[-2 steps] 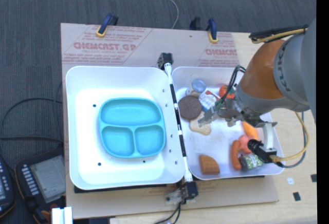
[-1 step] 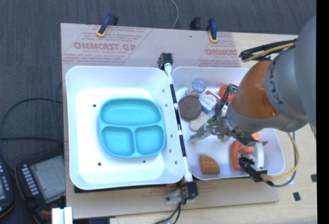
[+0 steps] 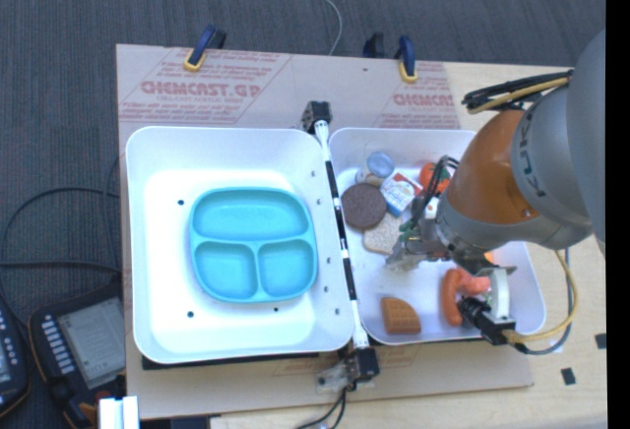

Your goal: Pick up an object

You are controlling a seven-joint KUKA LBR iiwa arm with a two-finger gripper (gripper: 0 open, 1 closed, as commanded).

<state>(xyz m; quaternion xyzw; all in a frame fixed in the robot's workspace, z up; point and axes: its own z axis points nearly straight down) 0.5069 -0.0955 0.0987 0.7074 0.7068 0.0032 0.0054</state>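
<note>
My gripper [image 3: 406, 248] reaches down into the right bin [image 3: 520, 315], its tip just over a pale flat piece [image 3: 379, 239] near the bin's middle. A dark brown round cookie [image 3: 363, 205] lies to its upper left. A tan waffle-like wedge [image 3: 400, 316] rests at the bin's front. An orange sausage-shaped piece [image 3: 453, 295] lies to the right of the wedge. A small blue cap [image 3: 380, 164] and a red-and-white packet [image 3: 398, 193] sit toward the back. The arm's body hides the right part of the bin.
The left bin [image 3: 162, 171] holds a light blue three-compartment tray [image 3: 254, 244]. A black divider rail [image 3: 338, 220] runs between the two bins. Clamps [image 3: 203, 45] hold the board at its back edge. Cables lie on the floor at left.
</note>
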